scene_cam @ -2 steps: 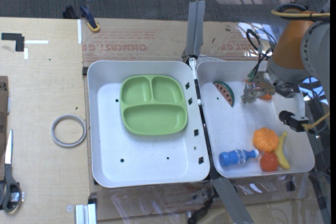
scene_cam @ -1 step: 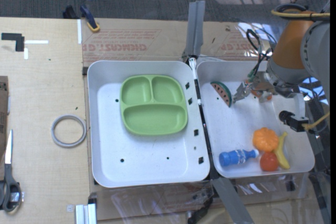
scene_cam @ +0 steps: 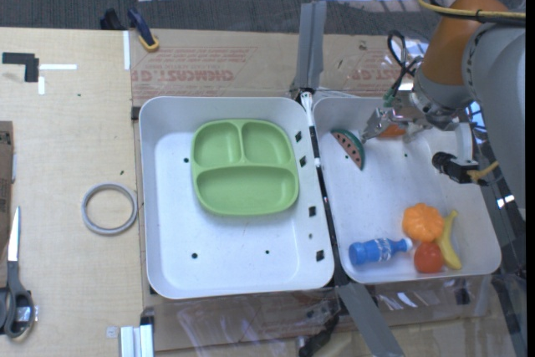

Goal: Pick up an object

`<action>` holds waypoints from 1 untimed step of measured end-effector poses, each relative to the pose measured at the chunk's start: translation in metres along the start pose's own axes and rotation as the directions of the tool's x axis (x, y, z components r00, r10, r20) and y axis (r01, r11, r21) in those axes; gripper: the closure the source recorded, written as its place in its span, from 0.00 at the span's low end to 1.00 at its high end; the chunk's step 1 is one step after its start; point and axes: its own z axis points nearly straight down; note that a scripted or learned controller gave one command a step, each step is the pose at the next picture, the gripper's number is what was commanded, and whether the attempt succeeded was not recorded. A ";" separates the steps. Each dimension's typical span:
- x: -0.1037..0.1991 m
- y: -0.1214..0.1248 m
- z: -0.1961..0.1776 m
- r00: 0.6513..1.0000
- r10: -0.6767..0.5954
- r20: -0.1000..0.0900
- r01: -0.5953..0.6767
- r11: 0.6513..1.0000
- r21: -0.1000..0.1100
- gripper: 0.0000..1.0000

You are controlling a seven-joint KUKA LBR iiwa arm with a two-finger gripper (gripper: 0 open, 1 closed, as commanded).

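Seemingly, gripper (scene_cam: pixel 378 123) hovers beside watermelon slice (scene_cam: pixel 350 148).

A robotics lab: 2 white bins (scene_cam: pixel 159 205) on a cardboard-topped bench (scene_cam: pixel 67 138) (tape, scissors nearby).

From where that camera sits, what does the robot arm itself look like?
The arm is bulky and rounded, light grey, with an orange band above the wrist. A yellow and a black cable loop over the top. It tapers to a small metal gripper with dark fittings and thin wires.
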 end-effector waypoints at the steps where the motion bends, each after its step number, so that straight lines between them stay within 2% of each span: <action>1: 0.000 0.000 -0.010 1.000 -0.003 0.003 0.003 1.000 0.001 1.00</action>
